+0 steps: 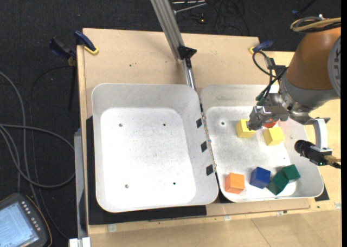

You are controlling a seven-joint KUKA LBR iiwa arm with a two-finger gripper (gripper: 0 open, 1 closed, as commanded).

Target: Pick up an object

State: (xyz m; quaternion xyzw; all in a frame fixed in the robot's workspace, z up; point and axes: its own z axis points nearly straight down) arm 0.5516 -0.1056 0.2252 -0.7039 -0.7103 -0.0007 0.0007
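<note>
The right bin [225, 156] holds several blocks. A yellow block [243, 129] lies near its middle, and a second yellow block [273, 136] sits just to its right. A small red piece [269, 125] peeks out between them, partly hidden by the wrist. My gripper [258, 119] hangs low over the bin, right at the upper right edge of the first yellow block, and nothing shows as lifted. Along the bin's front edge lie an orange block [235, 182], a blue block [260, 177] and two green blocks [291, 173] [278, 183].
The left bin [143, 143] stands beside the right one, with black clips along the shared rim. A slanted metal pole [168, 18] comes down to the bins' back edge. Cables [268, 64] run beside the arm's wrist, with clamps at the bench's back corners.
</note>
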